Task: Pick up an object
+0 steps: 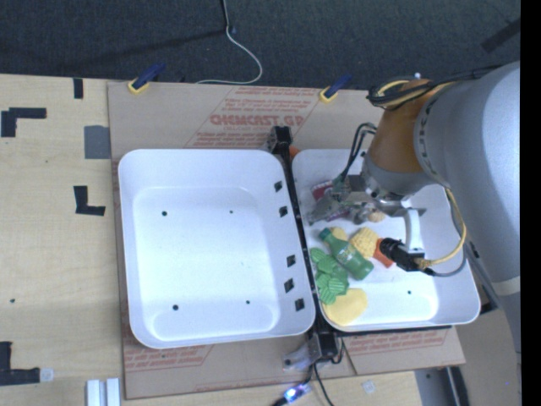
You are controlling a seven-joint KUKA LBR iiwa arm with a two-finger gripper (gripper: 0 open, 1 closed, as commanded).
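You see the gripper (331, 201) low over the right bin (439, 307) at frame centre-right — finger state can't tell; toys — green bottle (347, 256), yellow piece (345, 307) — lie just below it.

Open left bin (203, 244); toy clutter (342, 269) beside divider (296, 235).

Toys (342, 265) in right bin (439, 299), left bin (139, 184) beside it
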